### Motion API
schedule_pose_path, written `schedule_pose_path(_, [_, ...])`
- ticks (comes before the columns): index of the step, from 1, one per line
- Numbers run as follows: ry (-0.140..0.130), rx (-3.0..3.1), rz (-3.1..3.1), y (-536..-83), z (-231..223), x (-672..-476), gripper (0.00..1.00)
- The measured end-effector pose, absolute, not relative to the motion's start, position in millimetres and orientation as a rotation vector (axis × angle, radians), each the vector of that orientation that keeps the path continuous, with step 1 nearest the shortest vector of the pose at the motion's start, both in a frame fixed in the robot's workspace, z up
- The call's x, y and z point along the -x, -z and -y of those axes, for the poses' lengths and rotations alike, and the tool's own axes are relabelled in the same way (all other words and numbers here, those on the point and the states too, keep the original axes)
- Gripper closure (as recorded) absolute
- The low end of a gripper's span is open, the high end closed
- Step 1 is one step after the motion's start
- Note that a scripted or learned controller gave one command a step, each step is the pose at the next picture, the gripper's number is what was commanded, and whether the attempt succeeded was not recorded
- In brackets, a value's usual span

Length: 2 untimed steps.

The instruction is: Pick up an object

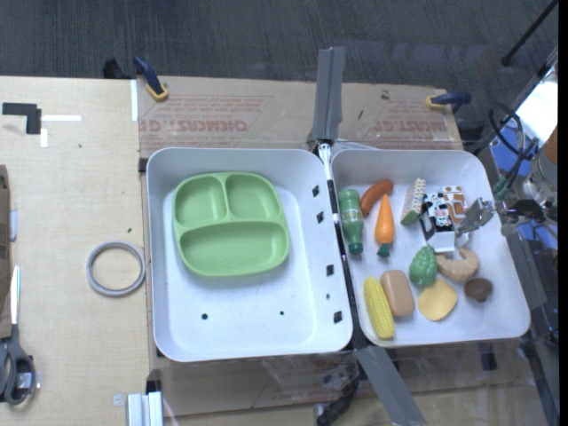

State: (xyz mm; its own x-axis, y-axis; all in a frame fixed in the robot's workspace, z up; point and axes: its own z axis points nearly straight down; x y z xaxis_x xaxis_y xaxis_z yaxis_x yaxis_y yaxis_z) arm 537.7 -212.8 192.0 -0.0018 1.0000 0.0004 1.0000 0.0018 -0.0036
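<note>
Wooden bench (pixel 71 185) with tape ring (pixel 116 267) left of left bin (pixel 240 327), green plate (pixel 232 223) inside it, right bin (pixel 497 318) of toy food, corn (pixel 379 307) nearest divider, gripper (pixel 473 219) open over croissant (pixel 459 264), holding nothing.

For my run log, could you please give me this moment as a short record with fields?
left bin: holds a green divided plate
right bin: toy food, including green bottle, carrot, corn cob, croissant, small printed box
gripper: low over the right bin, beside the printed box and above the croissant
grasp: nothing seen between its fingers
bench, left side: tape ring, scissors
</note>
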Motion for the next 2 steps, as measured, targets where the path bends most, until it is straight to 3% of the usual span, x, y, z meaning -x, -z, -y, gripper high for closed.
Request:
schedule_pose_path(1, [-0.004, 2.428, 1.991, -90.6, 164.8, -560.8, 0.0])
schedule_pose_path(2, [-0.003, 2.268, 2.171, -90.9, 156.1, -529.7, 0.0])
